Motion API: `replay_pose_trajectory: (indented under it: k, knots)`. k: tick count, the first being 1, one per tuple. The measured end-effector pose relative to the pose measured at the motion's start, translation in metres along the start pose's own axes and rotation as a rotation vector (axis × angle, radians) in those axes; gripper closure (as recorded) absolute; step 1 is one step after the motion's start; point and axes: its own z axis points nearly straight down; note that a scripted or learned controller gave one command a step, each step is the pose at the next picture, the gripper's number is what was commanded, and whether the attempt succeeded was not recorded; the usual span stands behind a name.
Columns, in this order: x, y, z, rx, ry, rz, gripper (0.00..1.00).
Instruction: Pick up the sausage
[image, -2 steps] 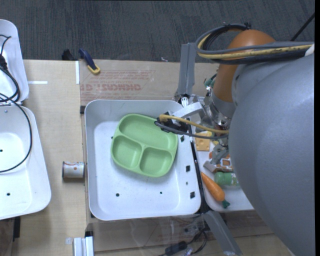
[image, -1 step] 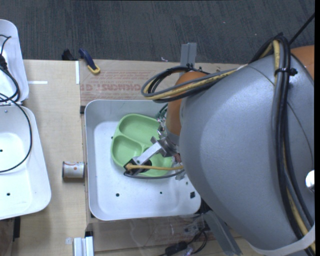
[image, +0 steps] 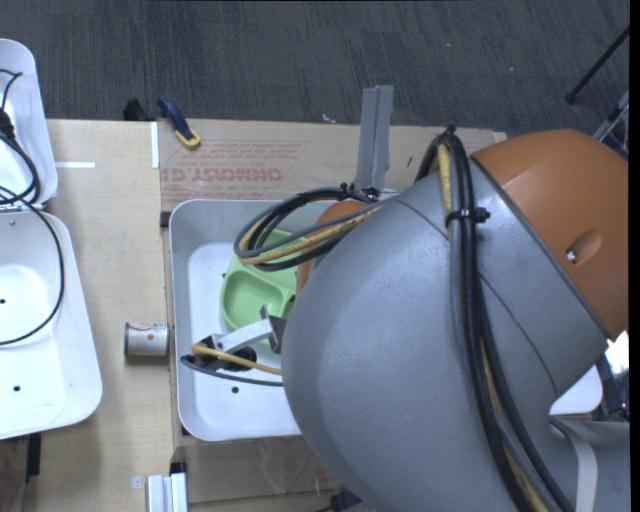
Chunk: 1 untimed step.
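Cardboard-topped bench (image: 250, 160), dark carpet (image: 250, 50) behind

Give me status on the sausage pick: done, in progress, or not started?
Nothing looks done: no sausage can be made out. In hand: the grey arm with the orange band is reaching over the right shallow white bin, hiding most of it; a light green plastic dish lies inside. Its gripper is hidden, so a grasp can't be confirmed. Left: grasp and lift.

Green bowl (image: 252, 293) — white bin (image: 205, 402).
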Motion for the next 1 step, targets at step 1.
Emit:
replay_pose_trajectory:
  k: [1]
  knots:
    - [0.0053, 0.0030, -0.0122, -0.006, 0.018, 0.005, 1.00]
